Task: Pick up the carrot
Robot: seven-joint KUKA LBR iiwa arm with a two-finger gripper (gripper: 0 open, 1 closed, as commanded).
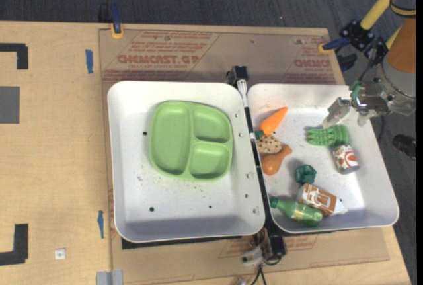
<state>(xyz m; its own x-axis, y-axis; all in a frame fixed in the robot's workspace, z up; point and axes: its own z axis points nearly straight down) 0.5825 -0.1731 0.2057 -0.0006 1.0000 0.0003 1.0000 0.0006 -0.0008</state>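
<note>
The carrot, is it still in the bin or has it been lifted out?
In the bin. The carrot lies on the right bin's floor; the gripper sits apart.

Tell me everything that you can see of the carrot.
The carrot is a small orange cone, smooth like plastic, with no green top that I can make out. It lies flat in the right bin, near the upper left corner, pointed end toward upper right. Its thick end lies just above a cookie. The gripper is apart, to its right.
</note>
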